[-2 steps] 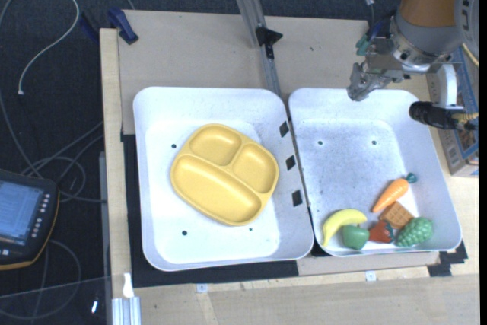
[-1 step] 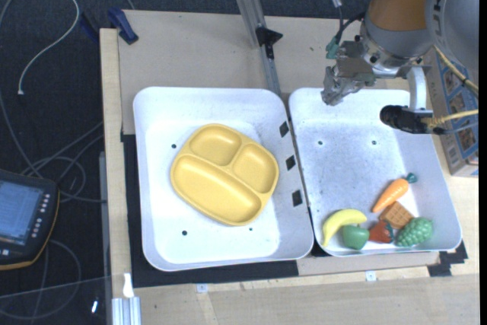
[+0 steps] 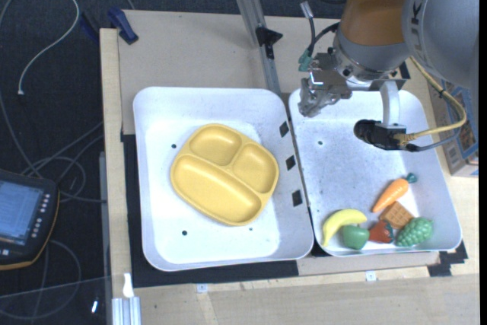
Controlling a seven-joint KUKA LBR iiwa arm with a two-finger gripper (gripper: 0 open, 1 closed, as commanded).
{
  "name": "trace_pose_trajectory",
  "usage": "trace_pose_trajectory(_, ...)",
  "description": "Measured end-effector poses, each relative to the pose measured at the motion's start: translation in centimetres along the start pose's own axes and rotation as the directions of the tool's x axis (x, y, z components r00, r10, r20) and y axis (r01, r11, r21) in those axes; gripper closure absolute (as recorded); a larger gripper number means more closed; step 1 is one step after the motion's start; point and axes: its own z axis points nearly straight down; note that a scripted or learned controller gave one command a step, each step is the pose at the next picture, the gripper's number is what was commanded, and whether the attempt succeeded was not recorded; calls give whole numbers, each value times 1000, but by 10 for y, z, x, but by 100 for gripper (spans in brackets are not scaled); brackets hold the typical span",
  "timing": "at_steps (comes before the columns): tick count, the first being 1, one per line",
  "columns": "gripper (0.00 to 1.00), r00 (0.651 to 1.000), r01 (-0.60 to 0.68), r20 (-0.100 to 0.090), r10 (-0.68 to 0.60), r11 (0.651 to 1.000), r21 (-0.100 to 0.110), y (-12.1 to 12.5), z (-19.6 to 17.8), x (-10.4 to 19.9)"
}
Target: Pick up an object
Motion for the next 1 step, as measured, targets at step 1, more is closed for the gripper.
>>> trace_pose_trajectory(1, 100, 1000, 0, 1, 0, 1000, 2, -16, 19, 49)
